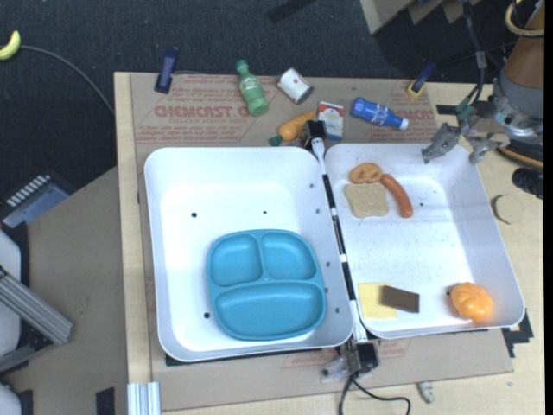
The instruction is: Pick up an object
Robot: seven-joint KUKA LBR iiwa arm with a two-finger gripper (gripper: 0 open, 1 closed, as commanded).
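Hand (462, 142) hovered over the right bin's (484, 232) far right corner, fingers spread, gripping nothing. In that bin lay a pretzel (365, 174), sausage (398, 194), bread slice (366, 201), cheese slice (373, 300), brown block (400, 299) and orange fruit (471, 301). A blue divided plate (265, 282) sat in the left bin (173, 232).

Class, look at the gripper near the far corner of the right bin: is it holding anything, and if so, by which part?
Nothing is held. The gripper hangs open over the right bin's far rim, with no object between its jaws.

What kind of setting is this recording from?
Probably a robot lab grasping bench: two white bins on cardboard, toy food such as a sausage and a divided blue plate, loose cables on dark carpet.
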